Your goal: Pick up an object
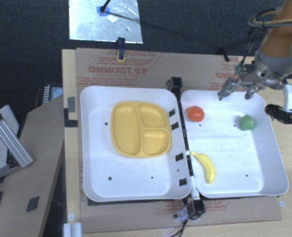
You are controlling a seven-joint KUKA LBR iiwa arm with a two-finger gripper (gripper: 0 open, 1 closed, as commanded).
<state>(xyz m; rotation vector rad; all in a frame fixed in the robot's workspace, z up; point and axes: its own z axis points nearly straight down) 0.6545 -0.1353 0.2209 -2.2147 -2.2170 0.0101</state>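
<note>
Right bin (271, 177): orange ball (195, 113) near the far left corner; green ball (246, 122) toward the right wall; yellow banana (205, 166) near the front, just beside the divider. Left bin (94, 181): yellow divided plate (140, 128), centred. Pincer (239, 91): above the far rim of the right bin, fingers spread apart, nothing between them, well apart from all three items. Arm (280, 38): upper right, over the table (136, 68).
</note>
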